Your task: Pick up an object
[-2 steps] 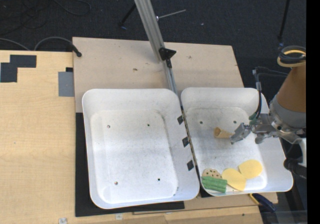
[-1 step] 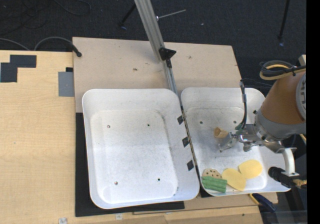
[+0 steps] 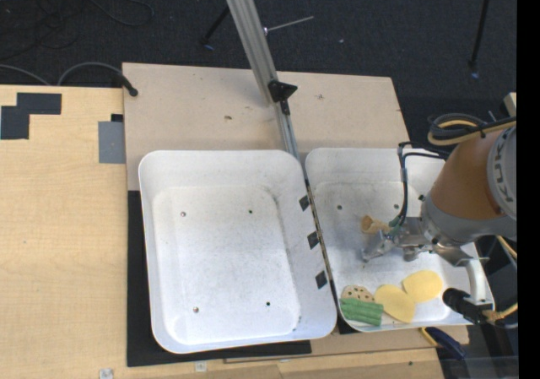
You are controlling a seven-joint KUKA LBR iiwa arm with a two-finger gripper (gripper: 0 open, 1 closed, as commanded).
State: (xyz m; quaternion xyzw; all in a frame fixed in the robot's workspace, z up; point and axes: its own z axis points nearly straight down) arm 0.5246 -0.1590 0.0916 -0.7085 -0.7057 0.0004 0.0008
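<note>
My gripper (image 3: 377,245) reaches into the right bin (image 3: 354,179) from the right, low over its floor near the middle. A small tan object (image 3: 369,222) lies just above the fingertips, touching or nearly touching them. Along the bin's front edge lie a green block (image 3: 362,311), a brown dotted round piece (image 3: 358,293) and two yellow round pieces (image 3: 410,295). Nothing shows between the fingers.
The left bin (image 3: 224,251) sits beside the right one, with black clips (image 3: 313,239) along the shared wall. A slanted metal rail (image 3: 255,48) rises behind the bins. The arm's orange band (image 3: 468,183) hangs over the right bin's right side.
</note>
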